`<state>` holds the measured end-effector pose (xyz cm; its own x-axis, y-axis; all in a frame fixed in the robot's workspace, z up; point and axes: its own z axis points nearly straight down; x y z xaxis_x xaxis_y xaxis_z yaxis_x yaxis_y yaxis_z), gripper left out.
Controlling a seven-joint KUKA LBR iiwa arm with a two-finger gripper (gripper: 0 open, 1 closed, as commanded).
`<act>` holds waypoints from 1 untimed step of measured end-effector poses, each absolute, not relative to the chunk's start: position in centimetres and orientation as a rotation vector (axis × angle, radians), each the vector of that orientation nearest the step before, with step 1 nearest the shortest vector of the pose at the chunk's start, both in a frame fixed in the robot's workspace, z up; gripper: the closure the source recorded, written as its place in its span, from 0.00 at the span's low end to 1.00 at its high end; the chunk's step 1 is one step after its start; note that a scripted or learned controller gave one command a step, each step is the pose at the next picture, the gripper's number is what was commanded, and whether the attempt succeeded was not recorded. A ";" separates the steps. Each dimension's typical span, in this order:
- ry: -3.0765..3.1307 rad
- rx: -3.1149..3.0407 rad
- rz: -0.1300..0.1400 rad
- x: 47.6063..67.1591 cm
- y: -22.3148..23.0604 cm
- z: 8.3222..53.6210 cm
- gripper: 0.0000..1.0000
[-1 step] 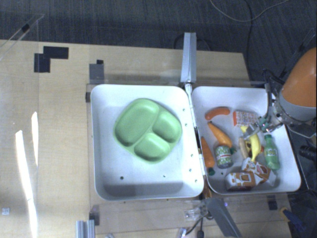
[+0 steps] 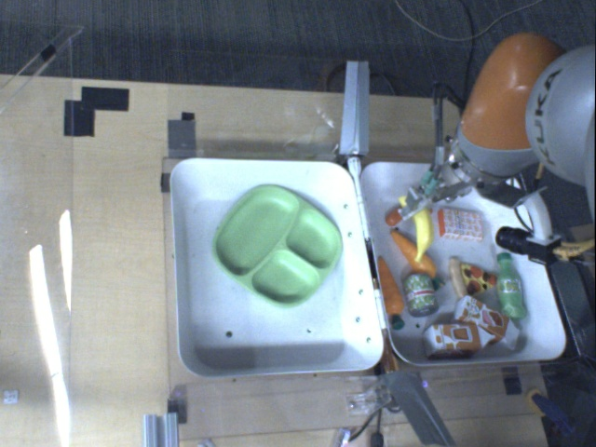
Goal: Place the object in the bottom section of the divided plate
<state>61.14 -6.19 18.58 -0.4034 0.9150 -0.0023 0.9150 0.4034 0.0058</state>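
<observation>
Over the right bin: the tool point(image 2: 430, 190) hangs at the far-left corner, just above the far tip of a yellow banana point(image 2: 424, 231); whether it is apart or together cannot be told.
Task's thing: judged to be the banana, lying in the right bin point(image 2: 559, 343), not seen clamped by anything.
Long axis: the banana runs far to near, its far end beside the tool, its near end toward a carrot point(image 2: 411, 249).
Direction of travel: the green divided plate point(image 2: 279, 240) lies to the left, in the left bin point(image 2: 200, 343); its bottom section point(image 2: 284, 277) is the near lobe, so the carry goes left and slightly nearer.
Count: two white bins, one plate with three sections, one arm point(image 2: 521, 91), one banana, two carrots, one green bottle point(image 2: 509, 287).
Others: a jar point(image 2: 421, 292) and printed packets crowd the right bin.
</observation>
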 end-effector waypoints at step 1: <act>2.686 1.616 0.007 67.0 -3.1 21.9 1.00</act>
